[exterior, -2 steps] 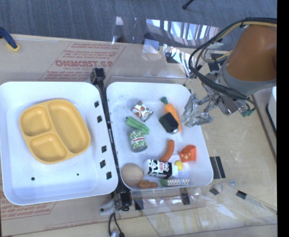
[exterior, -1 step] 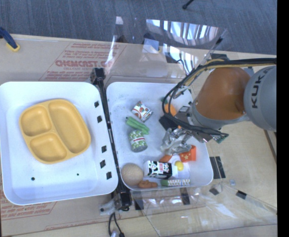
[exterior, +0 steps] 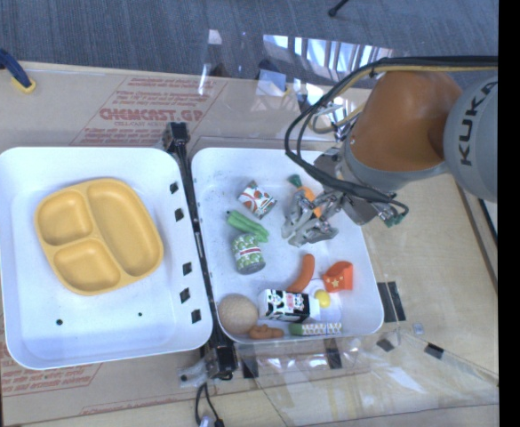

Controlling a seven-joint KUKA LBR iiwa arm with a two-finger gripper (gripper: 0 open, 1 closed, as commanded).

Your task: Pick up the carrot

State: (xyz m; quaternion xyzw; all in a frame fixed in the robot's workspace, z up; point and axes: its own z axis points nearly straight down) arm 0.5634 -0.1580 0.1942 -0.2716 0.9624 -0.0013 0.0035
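The carrot (exterior: pixel 300 187) is small and orange with a green top. It lies in the upper part of the right bin (exterior: pixel 215 172), and its lower end is hidden behind the gripper. My gripper (exterior: pixel 306 224) hangs low over the bin, just below and right of the carrot, under the orange wrist band (exterior: pixel 400 123). I see nothing held in it.
The right bin also holds a red-white packet (exterior: pixel 257 199), a green pod (exterior: pixel 246 223), a pea can (exterior: pixel 249 254), a sausage (exterior: pixel 304 270), an orange-red piece (exterior: pixel 338 277), a cow-print carton (exterior: pixel 285 304) and a round bun (exterior: pixel 236 313). In the left bin sits a yellow divided plate (exterior: pixel 98 234).
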